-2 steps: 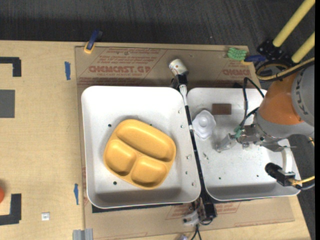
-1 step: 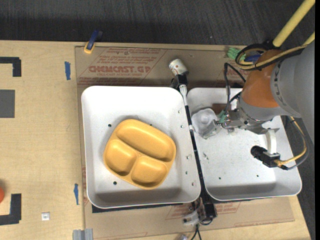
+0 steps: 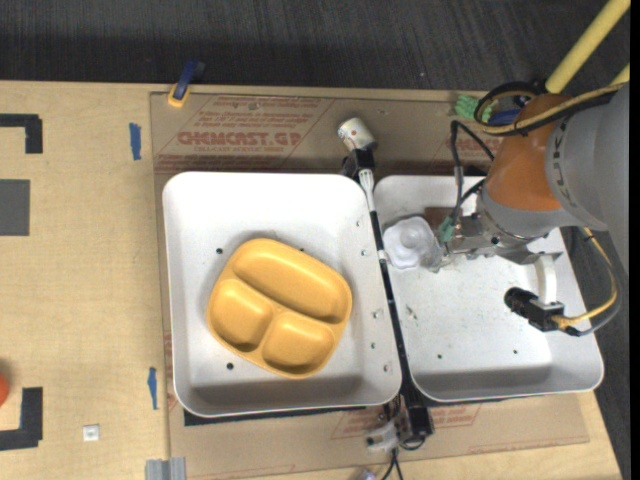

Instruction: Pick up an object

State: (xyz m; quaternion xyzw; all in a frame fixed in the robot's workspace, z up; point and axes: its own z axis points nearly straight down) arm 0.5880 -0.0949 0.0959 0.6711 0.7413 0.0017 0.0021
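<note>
A yellow three-compartment tray [image 3: 280,306] lies in the left bin [image 3: 190,268], near its middle. A small clear plastic object [image 3: 407,241] sits in the right bin [image 3: 480,368], at its upper left beside the wall between the bins. My gripper [image 3: 443,245] is low over the right bin, just to the right of the clear object and touching or nearly touching it. The grey arm with its orange band [image 3: 525,178] reaches in from the upper right and hides the bin's upper right part.
A black connector on a yellow cable [image 3: 535,308] hangs over the right bin's right side. A white and black fixture [image 3: 355,140] stands behind the gap between the bins. A yellow rod [image 3: 590,33] slants at the upper right.
</note>
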